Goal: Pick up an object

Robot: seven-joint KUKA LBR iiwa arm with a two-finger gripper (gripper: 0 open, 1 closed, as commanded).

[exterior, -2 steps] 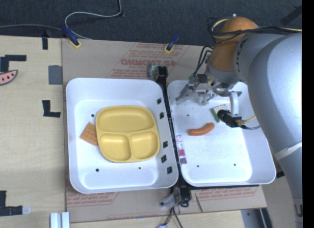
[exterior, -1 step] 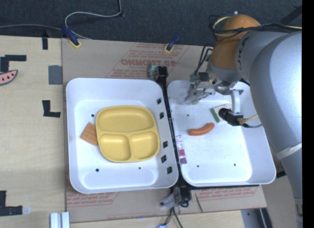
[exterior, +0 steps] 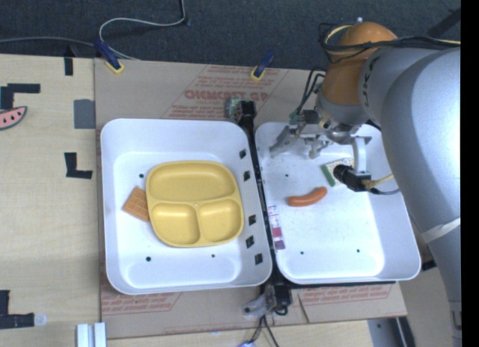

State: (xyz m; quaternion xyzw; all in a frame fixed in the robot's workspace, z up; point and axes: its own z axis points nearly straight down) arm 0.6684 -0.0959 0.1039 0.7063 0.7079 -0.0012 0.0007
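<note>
- The grey arm (exterior: 419,143) reaches in from the right, its bulk covering the right side of the right bin (exterior: 337,252); the orange band sits above the wrist near the bin's far edge.
- The gripper (exterior: 299,142) hangs over the far left part of the right bin, its thin metal fingers (exterior: 283,143) spread apart with nothing between them.
- In the left bin (exterior: 123,263) lies a yellow compartment plate (exterior: 194,202) with three sections, roughly in the middle of the bin.
- A tan cracker-like piece (exterior: 136,203) pokes out from under the plate's left edge, touching it.
- A divider with black clips (exterior: 254,203) runs between the two bins, which sit side by side on brown cardboard (exterior: 209,91).
- A small sausage (exterior: 307,198) lies on the floor of the right bin, nearer the viewer than the gripper and apart from the fingers.
- A small green item (exterior: 329,171) lies just beyond the sausage, beside a black fitting on the arm; what it is cannot be told.
- Nothing rests on or against the sausage; the arm overhangs the bin to its right.
- Two blue and yellow clamps (exterior: 111,57) hold the cardboard's far edge.
</note>
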